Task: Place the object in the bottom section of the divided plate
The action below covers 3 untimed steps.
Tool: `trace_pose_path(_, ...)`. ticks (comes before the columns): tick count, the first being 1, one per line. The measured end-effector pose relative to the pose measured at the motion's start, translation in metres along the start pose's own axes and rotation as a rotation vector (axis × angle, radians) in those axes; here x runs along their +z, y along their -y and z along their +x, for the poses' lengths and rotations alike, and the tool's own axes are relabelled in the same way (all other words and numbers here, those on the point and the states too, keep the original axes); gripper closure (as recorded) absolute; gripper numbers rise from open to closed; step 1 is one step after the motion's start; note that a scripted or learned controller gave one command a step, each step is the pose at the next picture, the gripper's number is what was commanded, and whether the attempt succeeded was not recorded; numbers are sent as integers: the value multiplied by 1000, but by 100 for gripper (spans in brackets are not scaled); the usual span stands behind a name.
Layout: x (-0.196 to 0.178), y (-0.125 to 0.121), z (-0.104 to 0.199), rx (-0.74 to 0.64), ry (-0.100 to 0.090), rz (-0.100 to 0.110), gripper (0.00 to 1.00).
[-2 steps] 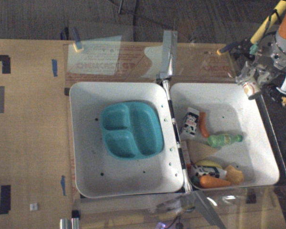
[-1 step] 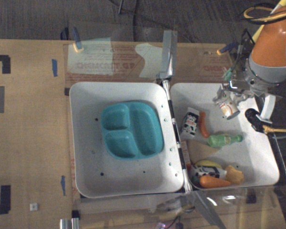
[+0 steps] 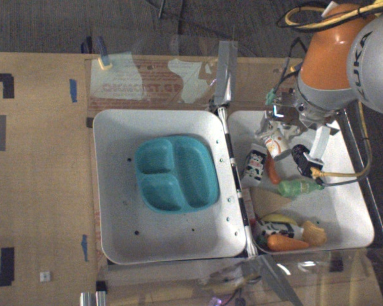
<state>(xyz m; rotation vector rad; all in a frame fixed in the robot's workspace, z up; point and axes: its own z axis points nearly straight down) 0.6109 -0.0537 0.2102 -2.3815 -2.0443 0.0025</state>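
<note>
The arm (image 3: 345, 50) reached in from the right, w/ its orange band over the right bin (image 3: 357, 215). The gripper (image 3: 282, 134) sat low over that bin's upper left part, just above a clutter of small items. Couldn't tell how far open the hand was, or whether it had hold of anything (the wrist and cables hid that part).

Just below/left of the gripper stood a small white carton w/ dark marks (image 3: 255, 164), close to the wall between bins. An orange carrot-like piece (image 3: 272, 169) lay beside it, and a green bottle-shaped item (image 3: 300, 187) lay near mid-bin. At the bin's lower left were a yellow item (image 3: 279, 220), a carrot (image 3: 286, 243) and a tan piece (image 3: 314, 233), bunched together.

The teal divided plate (image 3: 177, 173) lay in the left bin (image 3: 115, 234), approx. centred, nothing in its sections.
</note>
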Motion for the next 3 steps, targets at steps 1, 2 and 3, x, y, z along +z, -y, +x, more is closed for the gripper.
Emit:
trace_pose_path(1, -12, -5, 64, -141, 1, -7, 100)
trace_pose_path(2, 26, -19, 145, -258, 1, -6, 100)
trace_pose_path(3, 25, -19, 145, -257, 1, -7, 0)
